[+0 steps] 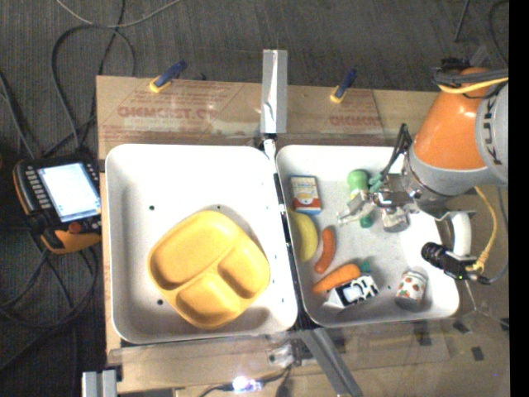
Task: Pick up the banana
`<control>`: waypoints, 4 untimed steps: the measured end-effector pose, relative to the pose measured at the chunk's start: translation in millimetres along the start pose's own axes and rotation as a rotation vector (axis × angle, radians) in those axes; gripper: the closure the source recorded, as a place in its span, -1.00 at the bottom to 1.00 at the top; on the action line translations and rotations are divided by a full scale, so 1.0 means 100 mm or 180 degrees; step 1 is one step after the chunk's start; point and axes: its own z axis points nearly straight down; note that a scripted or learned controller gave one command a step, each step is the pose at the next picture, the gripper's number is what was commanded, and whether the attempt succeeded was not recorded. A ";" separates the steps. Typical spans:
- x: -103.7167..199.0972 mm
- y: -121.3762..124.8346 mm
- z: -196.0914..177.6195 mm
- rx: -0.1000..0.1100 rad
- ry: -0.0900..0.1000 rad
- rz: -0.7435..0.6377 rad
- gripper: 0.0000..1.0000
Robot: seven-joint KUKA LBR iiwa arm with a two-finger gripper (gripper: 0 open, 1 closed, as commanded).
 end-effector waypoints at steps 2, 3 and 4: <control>1.16 0.30 0.08 -0.0006 -0.0008 -0.1634 -1.00; 1.00 -0.10 0.08 -0.0001 -0.0002 -0.1456 -1.00; 1.01 -0.10 0.00 0.0003 0.0002 -0.1457 1.00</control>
